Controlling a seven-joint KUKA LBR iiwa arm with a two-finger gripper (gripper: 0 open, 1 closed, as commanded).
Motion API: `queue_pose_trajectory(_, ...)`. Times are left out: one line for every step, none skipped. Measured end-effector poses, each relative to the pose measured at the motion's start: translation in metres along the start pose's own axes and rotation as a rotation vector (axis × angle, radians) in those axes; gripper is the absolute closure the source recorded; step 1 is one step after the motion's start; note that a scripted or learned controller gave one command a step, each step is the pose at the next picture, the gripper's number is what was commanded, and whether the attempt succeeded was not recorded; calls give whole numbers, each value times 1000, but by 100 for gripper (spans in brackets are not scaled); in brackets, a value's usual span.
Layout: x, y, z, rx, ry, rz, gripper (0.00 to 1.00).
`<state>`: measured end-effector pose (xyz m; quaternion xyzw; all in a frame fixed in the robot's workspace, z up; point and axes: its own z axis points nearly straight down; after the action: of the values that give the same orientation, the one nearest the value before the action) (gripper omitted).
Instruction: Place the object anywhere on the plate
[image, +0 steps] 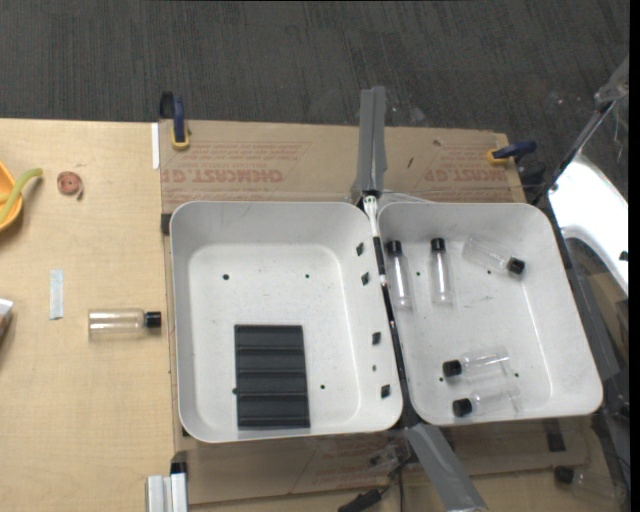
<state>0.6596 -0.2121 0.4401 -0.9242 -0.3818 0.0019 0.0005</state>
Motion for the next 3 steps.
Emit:
queue_pose_trajectory(61, -83, 0, 1, -1, 171, 0)
queue_pose_trajectory(-2, -40, 0, 1, -1, 313, 0)
queue_pose_trajectory(-18, -3, 1, 2, -1, 488, 0)
